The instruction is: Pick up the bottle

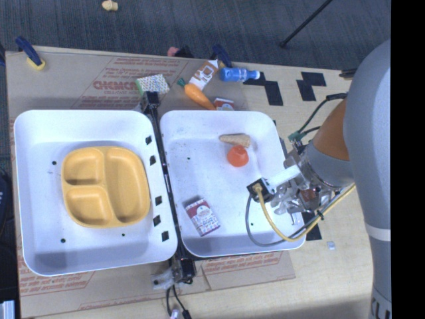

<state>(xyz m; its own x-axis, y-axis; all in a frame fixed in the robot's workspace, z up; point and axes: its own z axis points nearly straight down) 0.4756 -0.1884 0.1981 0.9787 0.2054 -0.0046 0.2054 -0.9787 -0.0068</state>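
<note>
The bottle lies on its side on the bench behind the right bin — outside it. Small, blue plastic: probably light, stiff, apt to roll; I'd grip across its body. My pincer sits over the bin's right wall — wiring clutters it, state unreadable.

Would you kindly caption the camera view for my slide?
KUKA arm's gripper over the right bin; blue bottle lies outside on the bench; yellow tray in the left bin.
</note>
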